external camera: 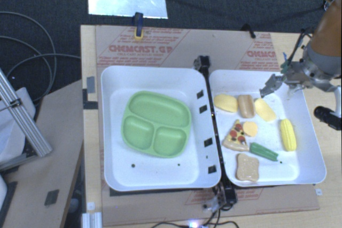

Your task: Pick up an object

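Note:
The right bin [304, 168] holds several toy foods. A yellow lump [225, 103], a tan bun [246, 106] and a second yellow piece [264, 110] lie in a row. Nearer the front are a corn cob [288, 134], a pizza slice [239, 135], a green vegetable [263, 151] and a slice of toast [248, 167]. My gripper [278, 85] hangs over the far part of this bin, just behind and right of the second yellow piece. I see nothing held in it.
The left bin [115, 168] contains a green divided plate [156, 124]. A black divider [211, 125] runs between the bins. The arm's grey body [323, 61] fills the right edge, above the right bin's far corner.

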